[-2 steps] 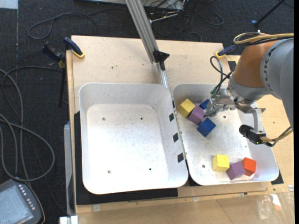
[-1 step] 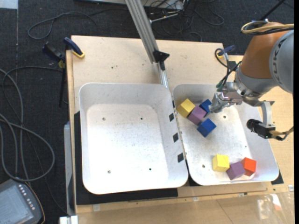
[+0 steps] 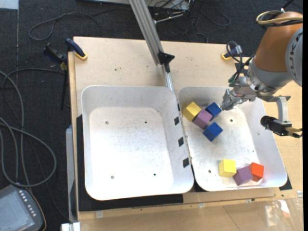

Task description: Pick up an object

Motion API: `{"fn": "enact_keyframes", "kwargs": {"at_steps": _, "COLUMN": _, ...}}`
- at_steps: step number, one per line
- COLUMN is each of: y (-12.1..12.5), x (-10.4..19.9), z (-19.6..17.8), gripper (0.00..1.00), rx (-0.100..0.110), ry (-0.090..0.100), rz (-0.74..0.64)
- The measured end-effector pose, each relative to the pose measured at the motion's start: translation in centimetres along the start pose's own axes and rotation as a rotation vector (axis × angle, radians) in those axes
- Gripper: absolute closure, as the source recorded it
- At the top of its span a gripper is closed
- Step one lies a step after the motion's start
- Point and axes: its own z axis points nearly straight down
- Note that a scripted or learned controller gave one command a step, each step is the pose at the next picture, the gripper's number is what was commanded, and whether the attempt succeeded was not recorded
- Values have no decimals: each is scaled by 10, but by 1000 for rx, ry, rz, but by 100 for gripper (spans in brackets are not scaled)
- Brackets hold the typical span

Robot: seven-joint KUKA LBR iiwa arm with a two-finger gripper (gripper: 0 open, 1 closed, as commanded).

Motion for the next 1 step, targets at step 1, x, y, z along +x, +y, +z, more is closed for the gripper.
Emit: {"fn": "enact_keyframes", "kwargs": {"at_steps": 1, "y": 2, "x": 54, "z": -14, "gripper": 100, "rx": 2, "ry": 3, "rz": -5}}
